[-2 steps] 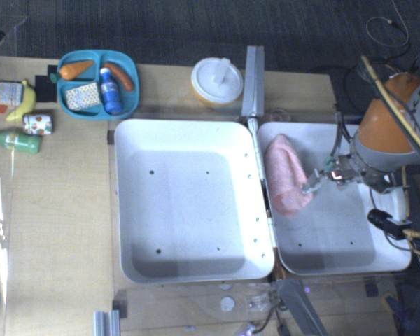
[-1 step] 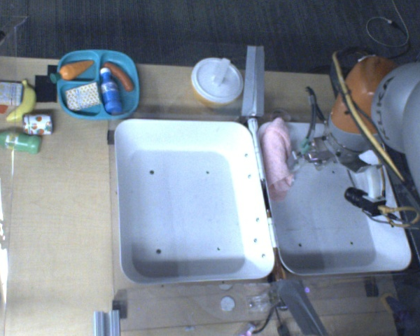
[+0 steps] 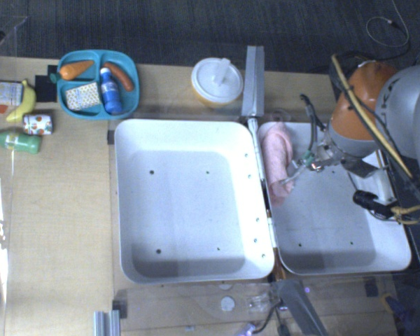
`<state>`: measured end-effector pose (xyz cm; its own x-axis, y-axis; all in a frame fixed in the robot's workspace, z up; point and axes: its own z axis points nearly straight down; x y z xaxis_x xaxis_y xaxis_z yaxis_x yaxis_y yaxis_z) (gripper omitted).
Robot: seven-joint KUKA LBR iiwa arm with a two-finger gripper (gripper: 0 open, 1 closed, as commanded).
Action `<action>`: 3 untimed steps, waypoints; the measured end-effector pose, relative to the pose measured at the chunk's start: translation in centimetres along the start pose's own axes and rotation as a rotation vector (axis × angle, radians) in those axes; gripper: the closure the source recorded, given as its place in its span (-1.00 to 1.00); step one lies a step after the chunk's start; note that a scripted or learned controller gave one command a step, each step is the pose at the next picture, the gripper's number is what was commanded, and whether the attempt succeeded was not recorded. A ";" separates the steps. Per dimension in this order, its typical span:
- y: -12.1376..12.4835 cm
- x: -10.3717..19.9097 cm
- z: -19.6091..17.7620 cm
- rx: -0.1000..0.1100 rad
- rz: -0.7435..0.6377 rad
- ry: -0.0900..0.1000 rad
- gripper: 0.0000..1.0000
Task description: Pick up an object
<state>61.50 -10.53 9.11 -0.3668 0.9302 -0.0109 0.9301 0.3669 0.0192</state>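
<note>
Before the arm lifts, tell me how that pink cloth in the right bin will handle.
The pink cloth lies bunched in soft folds against the right bin's left wall, so it will probably sag and drape rather than hold shape. It looks light for its bulk. Being soft, it is unlikely to roll or break, though a pinch by the pincer on one fold may let it unroll.

Grey arm (image 3: 406, 110) enters from right, far side of scene, orange band (image 3: 357, 103) above wrist. Wrist angled down and leftward. Gripper (image 3: 299, 168) low, pointing left, thin fingers (image 3: 294, 173) close together; state between them unclear.
</note>
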 end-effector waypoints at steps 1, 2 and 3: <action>4.4 -1.2 0.2 0.018 -0.256 0.010 -1.00; 4.8 -1.2 -0.7 0.009 -0.258 0.008 1.00; 5.0 -3.2 0.0 0.007 -0.321 0.008 1.00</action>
<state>67.34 -11.66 9.21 -0.6420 0.7667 -0.0074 0.7666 0.6420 0.0091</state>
